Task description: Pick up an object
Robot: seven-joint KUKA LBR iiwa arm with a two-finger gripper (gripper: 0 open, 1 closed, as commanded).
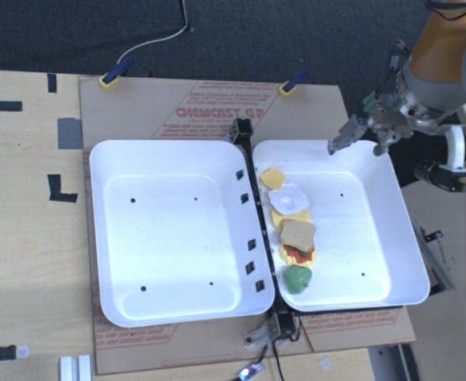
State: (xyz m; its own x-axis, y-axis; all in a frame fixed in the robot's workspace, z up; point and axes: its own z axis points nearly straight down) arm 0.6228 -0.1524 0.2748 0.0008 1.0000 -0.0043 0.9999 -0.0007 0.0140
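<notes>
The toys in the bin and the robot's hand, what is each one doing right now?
End effector: open, holding nothing, above the right bin's far rim.
Sandwich: lying flat by the divider.
Fried egg: lying flat beyond the sandwich.
Green ball: resting near the front corner.

The brown cardboard sheet (pixel 217 113) under the two bins bears red printing above the left bin that looks like "CHEMCAST GP", with smaller lines below it too blurred to read.
</notes>
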